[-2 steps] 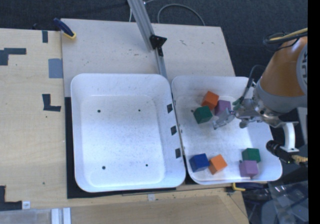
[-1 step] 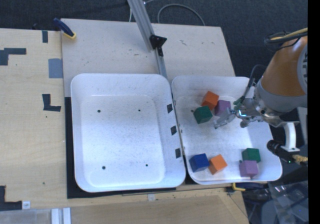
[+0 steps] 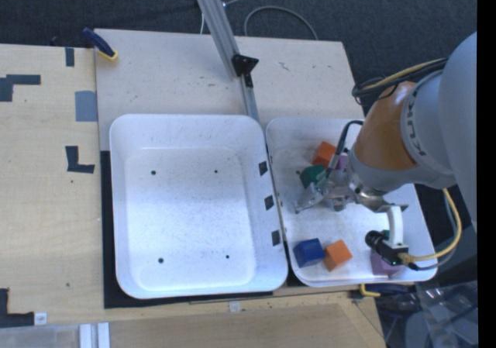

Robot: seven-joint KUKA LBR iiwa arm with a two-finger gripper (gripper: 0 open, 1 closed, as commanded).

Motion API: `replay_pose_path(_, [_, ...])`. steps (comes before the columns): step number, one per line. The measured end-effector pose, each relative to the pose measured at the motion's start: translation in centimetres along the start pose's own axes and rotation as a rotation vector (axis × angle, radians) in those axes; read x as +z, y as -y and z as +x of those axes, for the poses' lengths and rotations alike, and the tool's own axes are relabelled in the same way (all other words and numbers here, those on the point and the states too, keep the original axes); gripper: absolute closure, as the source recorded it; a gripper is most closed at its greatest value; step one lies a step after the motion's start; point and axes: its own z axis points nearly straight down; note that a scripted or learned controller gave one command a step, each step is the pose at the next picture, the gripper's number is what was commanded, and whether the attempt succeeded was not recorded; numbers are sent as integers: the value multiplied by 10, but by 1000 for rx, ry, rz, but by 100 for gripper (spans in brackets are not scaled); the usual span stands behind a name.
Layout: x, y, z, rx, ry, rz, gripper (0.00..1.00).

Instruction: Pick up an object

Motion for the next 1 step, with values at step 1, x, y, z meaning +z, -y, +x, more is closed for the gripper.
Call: replay_pose_path(1, [-31,-59,-82,6,9,-14,0])
